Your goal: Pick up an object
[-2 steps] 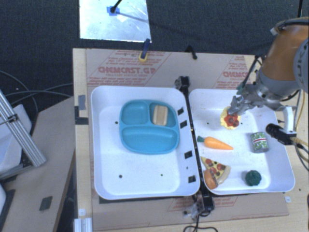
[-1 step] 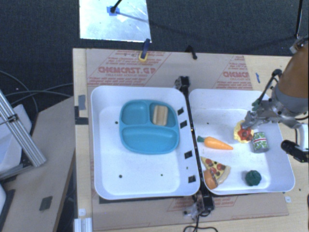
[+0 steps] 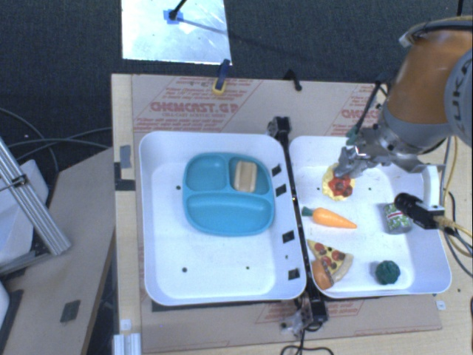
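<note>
Five loose items in the right white bin (image 3: 441, 272); gripper (image 3: 347, 164) low over a round red-and-yellow toy food piece (image 3: 338, 186) near the bin's far-left part; whether its tips are spread or closed, cannot tell. Risks, as I judge: the flat piece may slip free; the orange plastic carrot (image 3: 334, 217) nearby could get nudged. Cardboard underlay (image 3: 194, 106) reads "CHEMCAST GP" in red.

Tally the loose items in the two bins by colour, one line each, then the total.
Blue: 1, the divided plate
Tan: 1, the bread piece on the plate
Orange: 1, the carrot
Red and yellow: 2, the round item under the gripper and the pizza slice
Green: 2, the dark ball and the small can
Total: 7
</note>
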Available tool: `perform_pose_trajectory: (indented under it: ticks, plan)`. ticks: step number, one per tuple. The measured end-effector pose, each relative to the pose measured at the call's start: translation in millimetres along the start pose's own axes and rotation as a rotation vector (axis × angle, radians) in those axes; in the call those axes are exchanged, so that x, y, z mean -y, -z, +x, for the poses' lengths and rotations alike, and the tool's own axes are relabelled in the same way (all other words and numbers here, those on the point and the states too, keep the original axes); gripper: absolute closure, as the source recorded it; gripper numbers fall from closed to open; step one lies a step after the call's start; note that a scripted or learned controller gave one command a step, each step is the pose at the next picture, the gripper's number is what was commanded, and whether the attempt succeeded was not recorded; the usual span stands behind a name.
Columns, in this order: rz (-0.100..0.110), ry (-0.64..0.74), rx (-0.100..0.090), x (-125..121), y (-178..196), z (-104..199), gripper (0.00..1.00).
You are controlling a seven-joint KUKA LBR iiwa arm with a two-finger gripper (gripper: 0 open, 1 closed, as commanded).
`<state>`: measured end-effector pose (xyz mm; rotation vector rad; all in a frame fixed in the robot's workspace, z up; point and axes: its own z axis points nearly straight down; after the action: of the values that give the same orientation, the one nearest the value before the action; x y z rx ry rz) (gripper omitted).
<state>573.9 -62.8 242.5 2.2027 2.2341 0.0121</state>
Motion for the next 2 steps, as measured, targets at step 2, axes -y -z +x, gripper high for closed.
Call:
perform_pose_trajectory:
  ticks: [2]
  plan:
    - [-0.003, -0.005, 0.0, 48, 47, 78, 1.0]
